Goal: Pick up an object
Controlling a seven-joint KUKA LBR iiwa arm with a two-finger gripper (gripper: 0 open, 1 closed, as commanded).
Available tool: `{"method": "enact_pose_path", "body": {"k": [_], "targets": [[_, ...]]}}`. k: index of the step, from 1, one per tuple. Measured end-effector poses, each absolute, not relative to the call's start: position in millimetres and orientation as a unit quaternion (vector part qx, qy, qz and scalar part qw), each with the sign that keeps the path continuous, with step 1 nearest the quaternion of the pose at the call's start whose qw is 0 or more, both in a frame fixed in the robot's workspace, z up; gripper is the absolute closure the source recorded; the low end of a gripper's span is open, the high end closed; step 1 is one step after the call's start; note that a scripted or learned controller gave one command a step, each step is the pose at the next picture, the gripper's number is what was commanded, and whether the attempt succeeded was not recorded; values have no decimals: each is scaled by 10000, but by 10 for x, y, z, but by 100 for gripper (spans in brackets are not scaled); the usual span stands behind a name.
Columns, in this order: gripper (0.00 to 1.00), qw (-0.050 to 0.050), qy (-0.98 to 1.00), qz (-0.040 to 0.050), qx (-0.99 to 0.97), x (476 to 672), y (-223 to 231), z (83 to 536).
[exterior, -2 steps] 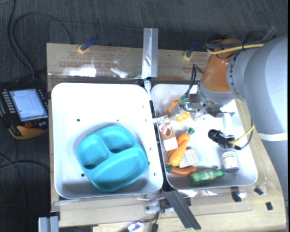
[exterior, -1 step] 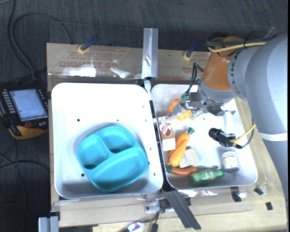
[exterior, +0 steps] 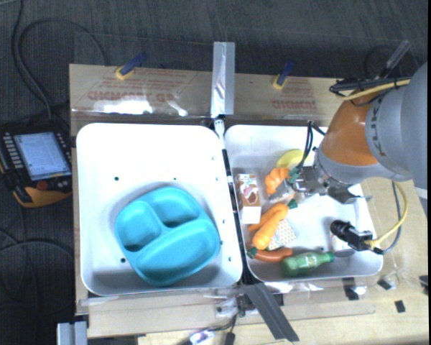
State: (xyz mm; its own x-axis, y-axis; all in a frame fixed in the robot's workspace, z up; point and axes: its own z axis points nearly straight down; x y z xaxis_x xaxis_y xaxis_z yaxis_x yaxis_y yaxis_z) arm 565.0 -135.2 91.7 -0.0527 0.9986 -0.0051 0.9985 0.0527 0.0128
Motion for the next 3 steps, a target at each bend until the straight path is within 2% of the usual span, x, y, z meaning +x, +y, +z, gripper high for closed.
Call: {"method": "enact_pose_path", "body": {"k": [1,2,3], "targets": [[100,-3,7304,-5,6830,5428,-1063,1891],[0,-9,7304,-4,6831,5427,-1061,1888],[0,-2,7615,-15,6481,5587,-1156,1751]]}}
